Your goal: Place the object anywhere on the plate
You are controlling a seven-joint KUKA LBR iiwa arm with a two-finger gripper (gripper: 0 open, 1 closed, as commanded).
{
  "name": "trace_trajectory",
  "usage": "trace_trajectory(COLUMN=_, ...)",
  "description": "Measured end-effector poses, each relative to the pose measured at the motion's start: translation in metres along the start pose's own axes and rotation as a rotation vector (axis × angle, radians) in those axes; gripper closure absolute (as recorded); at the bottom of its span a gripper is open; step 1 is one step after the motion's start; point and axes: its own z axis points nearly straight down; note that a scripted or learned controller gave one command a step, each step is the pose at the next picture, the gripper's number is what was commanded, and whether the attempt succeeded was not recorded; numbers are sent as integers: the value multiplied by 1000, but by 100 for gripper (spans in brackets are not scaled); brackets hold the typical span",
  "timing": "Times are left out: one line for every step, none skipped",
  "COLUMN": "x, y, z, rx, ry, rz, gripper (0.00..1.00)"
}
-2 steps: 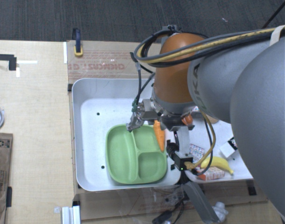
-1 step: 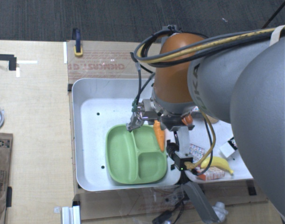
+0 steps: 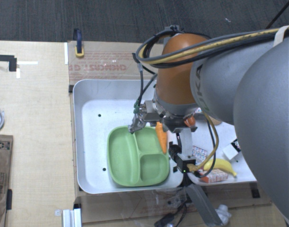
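Observation:
A green divided plate [image 3: 135, 157] lies in the front part of the left white bin [image 3: 87, 126]. An orange carrot [image 3: 161, 137] stands on end at the plate's right rim, directly under the arm's wrist. My gripper [image 3: 156, 122] sits just above the carrot's top, below the orange band, and the bulky wrist hides most of it. I cannot see whether the carrot is gripped or just touching the plate's edge.
In the right bin lie a yellow banana [image 3: 223, 166], a red and white packet [image 3: 213, 176] and a white printed card [image 3: 199, 152]. A small orange item [image 3: 189, 122] peeks out beside the wrist. A cable loops over the arm. Cardboard lies behind the bins.

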Motion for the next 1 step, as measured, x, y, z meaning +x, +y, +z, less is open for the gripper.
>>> trace_trajectory(x=0, y=0, z=0, rx=0, ry=0, rz=0, gripper=0)
